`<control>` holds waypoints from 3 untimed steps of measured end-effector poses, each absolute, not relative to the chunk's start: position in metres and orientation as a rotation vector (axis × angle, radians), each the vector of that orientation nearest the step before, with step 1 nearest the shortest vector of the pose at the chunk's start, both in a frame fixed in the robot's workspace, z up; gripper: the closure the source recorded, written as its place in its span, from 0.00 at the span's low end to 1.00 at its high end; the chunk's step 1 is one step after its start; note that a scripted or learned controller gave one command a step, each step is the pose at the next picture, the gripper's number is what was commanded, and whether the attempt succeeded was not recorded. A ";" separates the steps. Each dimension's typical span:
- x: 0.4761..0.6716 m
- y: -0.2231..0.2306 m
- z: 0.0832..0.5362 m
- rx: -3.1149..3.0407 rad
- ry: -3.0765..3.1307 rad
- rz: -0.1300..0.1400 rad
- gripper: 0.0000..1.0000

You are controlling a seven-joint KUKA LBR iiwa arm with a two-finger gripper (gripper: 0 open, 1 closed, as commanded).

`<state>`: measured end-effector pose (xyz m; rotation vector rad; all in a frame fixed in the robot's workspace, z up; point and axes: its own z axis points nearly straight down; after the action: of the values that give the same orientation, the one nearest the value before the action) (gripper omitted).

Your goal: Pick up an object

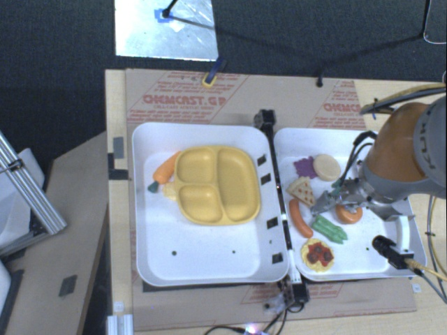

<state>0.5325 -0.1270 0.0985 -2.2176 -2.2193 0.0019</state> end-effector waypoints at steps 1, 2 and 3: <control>0.535 -0.127 0.089 -2.223 -2.223 -0.005 0.00; 0.538 -0.131 0.102 -2.238 -2.236 -0.009 1.00; 0.547 -0.129 0.148 -2.220 -2.230 -0.005 1.00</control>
<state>0.5466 -0.1288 0.1475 -2.2202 -2.2299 -0.0054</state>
